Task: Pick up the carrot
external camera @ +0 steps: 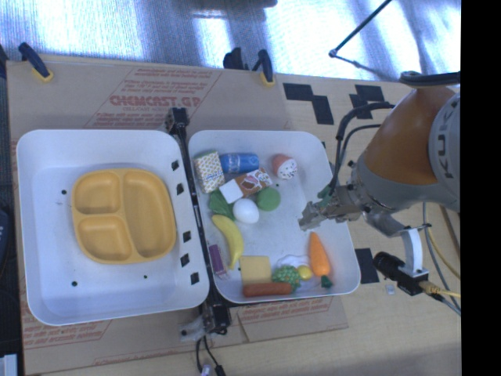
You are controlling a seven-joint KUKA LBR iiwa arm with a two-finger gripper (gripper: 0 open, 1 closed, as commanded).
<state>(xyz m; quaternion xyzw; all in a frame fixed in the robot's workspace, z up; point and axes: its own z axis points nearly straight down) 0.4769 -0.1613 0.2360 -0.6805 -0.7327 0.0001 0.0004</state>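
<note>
Two white bins sit on cardboard printed "CHEMCAST GP" in red. The carrot (318,255) lies near the right bin's (340,180) bottom right corner, tip toward the gripper (311,218), which hovers just above it; can't tell how the pincer is set. The left bin (31,210) carries a yellow divided plate (124,215).

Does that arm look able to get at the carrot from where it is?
Probably yes. The gripper hangs just above the carrot, which lies uncovered near the bin's right wall, nothing between them.
</note>
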